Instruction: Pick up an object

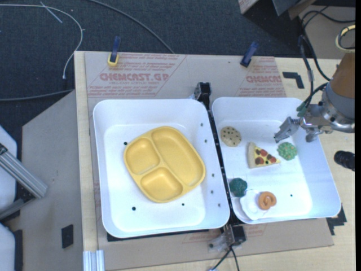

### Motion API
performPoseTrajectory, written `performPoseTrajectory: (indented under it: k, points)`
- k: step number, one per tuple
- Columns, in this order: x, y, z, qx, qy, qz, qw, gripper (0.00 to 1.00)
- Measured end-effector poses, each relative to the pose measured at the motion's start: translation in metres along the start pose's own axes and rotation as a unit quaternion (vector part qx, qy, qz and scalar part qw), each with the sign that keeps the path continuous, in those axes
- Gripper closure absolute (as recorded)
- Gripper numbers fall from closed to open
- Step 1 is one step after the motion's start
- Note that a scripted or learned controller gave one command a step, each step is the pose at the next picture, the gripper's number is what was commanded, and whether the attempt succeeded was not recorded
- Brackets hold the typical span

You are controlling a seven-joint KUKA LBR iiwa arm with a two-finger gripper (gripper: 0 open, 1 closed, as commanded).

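Nearest the camera, at the front of the right bin, a small white plate carries a toy doughnut, with a dark green toy broccoli at its upper left edge. Left panel: the left bin holds a yellow three-compartment tray, lying flat and well apart from me. Right panel, left to right: a toy cookie, a toy pizza slice, and a lighter green toy vegetable just beside the slice. My gripper hovers above and just behind that vegetable; my jaws appear released, with nothing between them. Step in hand, as I judge it: approach. Next I must centre over one chosen toy, descend, then clench.
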State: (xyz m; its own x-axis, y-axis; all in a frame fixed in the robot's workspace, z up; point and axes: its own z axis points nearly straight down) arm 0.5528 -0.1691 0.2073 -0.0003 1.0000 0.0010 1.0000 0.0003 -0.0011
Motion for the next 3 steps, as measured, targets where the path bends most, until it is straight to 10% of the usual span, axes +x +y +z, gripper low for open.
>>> performPoseTrajectory:
  k: [3]
  points:
    - [-0.001,-0.004,0.119,-0.001,0.002,0.0,1.0,0.0]
